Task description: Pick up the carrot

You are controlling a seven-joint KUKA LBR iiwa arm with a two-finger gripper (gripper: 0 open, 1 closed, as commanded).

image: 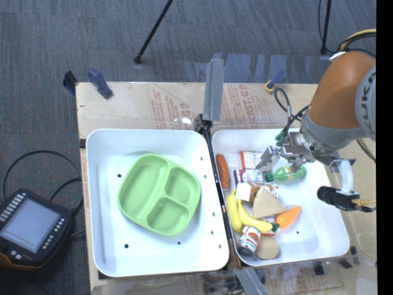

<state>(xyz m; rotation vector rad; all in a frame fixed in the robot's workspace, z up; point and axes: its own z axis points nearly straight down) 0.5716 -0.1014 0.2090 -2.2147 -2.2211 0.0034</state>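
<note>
Arm reaching in from the right, tool low over the right side of the bench

The grey arm enters from the camera view's right edge, its orange band high at the upper right above the wrist. The wrist angles down and leftward, carrying the tool point(274, 157). The tool's tip is small and partly blurred, so its grip state cannot be judged. Cables loop around the wrist.

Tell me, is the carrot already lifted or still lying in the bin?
Still lying: the carrot rests among the food in the right bin, apart from the gripper.
</note>
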